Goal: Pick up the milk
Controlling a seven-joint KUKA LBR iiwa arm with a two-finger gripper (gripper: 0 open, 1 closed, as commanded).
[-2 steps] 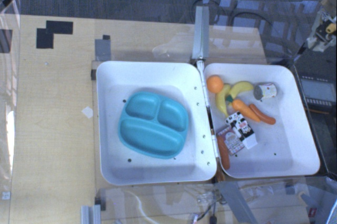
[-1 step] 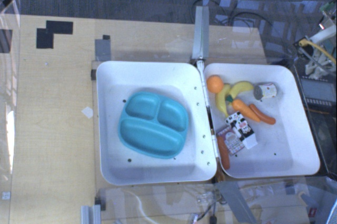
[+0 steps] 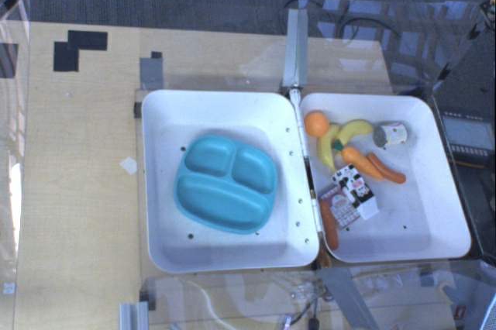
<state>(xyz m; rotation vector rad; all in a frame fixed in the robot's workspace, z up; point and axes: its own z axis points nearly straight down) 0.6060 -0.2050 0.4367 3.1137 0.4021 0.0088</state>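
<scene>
**Student:** Two bins are drawn here. Which is which?

**Instructor:** Two shallow white bins sit side by side on the pale wooden tabletop (image 3: 77, 189), their inner edges touching along a central seam. The left bin (image 3: 159, 166) contains a blue divided plate (image 3: 225, 185) with two small compartments towards the far side and one long compartment towards the near side. The right bin (image 3: 422, 201) contains the food items.

**Student:** Where is the milk?

**Instructor:** The milk (image 3: 356, 190) is a small carton with black-and-white patches. It lies tilted in the left half of the right bin, towards the near side. Its near-left edge touches or overlaps a flat reddish packet (image 3: 339, 209). A red-brown sausage (image 3: 329, 228) lies just beside that packet, close to the bin's left wall.

**Student:** What lies beyond the carton?

**Instructor:** A carrot (image 3: 373, 165) lies just beyond the carton, running from upper left to lower right. Whether the two touch cannot be told. Farther back, a banana (image 3: 346, 136) curves beside an orange (image 3: 315, 124), and the two appear to touch. A small grey-and-white can (image 3: 390, 135) lies on its side just right of the banana's tip.

**Student:** Is anything resting on top of the carton?

**Instructor:** The carton's upper face is uncovered. The right half of its bin is bare white floor.
</scene>
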